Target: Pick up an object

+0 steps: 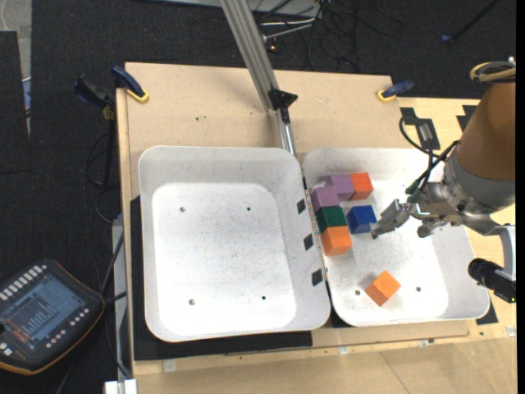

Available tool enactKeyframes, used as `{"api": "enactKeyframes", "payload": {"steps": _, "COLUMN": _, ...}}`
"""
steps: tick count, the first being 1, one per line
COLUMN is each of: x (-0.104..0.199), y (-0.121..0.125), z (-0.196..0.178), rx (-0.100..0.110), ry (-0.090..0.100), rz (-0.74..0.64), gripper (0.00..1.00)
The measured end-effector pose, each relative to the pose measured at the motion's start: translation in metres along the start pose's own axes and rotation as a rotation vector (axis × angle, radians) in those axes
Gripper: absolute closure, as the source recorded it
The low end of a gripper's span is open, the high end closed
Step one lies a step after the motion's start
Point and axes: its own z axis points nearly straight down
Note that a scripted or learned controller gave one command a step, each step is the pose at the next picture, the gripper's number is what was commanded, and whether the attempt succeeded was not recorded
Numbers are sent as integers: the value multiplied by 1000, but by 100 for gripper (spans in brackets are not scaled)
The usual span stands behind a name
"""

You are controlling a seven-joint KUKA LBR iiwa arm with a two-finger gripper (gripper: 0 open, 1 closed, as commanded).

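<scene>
1. Blocks sit in the right bin [459, 306]: a cluster against its left wall, with a purple block [330, 192] and an orange block [361, 185] at the top, a green block [331, 217] and a blue block [361, 218] below them, and a second orange block [335, 240] at the bottom.
2. A third orange block [382, 288] lies alone near the bin's front edge, turned at an angle, well apart from the cluster — bare floor lies all round it.
3. The gripper [384, 224] hangs over the middle of the right bin, just right of the blue block; whether it touches that block cannot be told.
4. Its fingers cannot be made out clearly — open or closed cannot be told, and no block is seen between them.
5. The arm [492, 150] comes in from the right, over the bin's right rim.
6. The bin's right half is open floor under the arm.
7. The left bin [164, 171] has its floor bare from wall to wall.
8. The two bins meet along a shared edge, and the cluster crowds that edge.
9. A grey pole [250, 43] slants down from the top to the bins' back edge.
</scene>
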Motion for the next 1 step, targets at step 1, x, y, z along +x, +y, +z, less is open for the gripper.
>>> {"api": "enactKeyframes", "payload": {"steps": 1, "x": 0, "y": 1, "z": -2, "rx": -4, "ry": 0, "rz": 2, "gripper": 0}}
